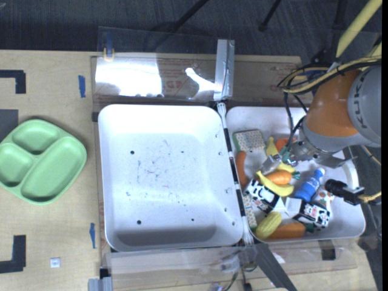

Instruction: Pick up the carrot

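Note:
A long orange carrot (241,166) lies along the left wall of the right bin (354,214). Another orange, carrot-like piece (293,230) rests at that bin's front edge, beside a yellow-green fruit (269,223). My gripper (284,157) hangs low over the middle of the right bin, just above a banana (273,184) and a round orange item (280,177). It stands to the right of the long carrot, apart from it. The grey wrist with its orange band (330,111) hides the bin's back right part.
The right bin also holds a blue bottle (307,185), a dotted sponge (250,140) and black-and-white cartons (262,195). The left bin (163,174) adjoins it. A green divided plate (40,160) sits at the far left. Cables (315,71) loop behind the arm.

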